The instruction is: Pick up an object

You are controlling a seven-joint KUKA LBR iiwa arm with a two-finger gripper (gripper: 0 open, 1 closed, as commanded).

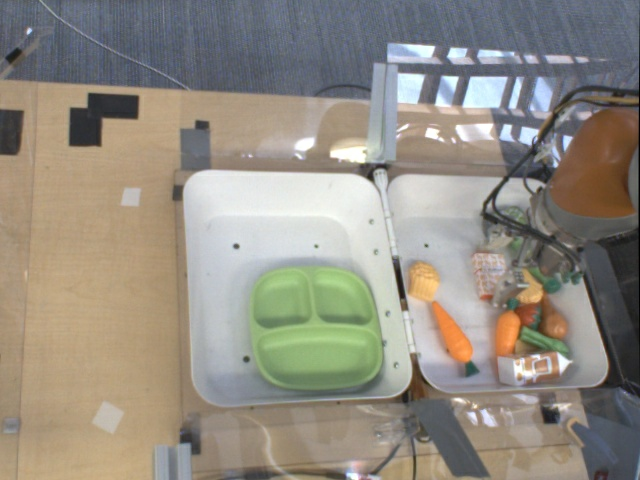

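The right bin (440,223) holds toy food. A yellow corn cob (424,281) lies near its left wall, with an orange carrot (452,334) just below it. A red and white packet (489,271) sits mid-bin. To its right is a pile: a second carrot (507,332), a small yellow piece (530,290), a brown piece (554,321), a green piece (546,341) and an orange and white carton (533,369). My gripper (528,271) hangs low over the top of this pile, right of the packet, under the orange-banded wrist (598,163).
The left bin (230,218) holds a green divided plate (316,327) in its front half. A metal rail (381,113) stands behind the seam between the bins. Black cables (515,183) loop beside the wrist. Wooden bench top spreads to the left.
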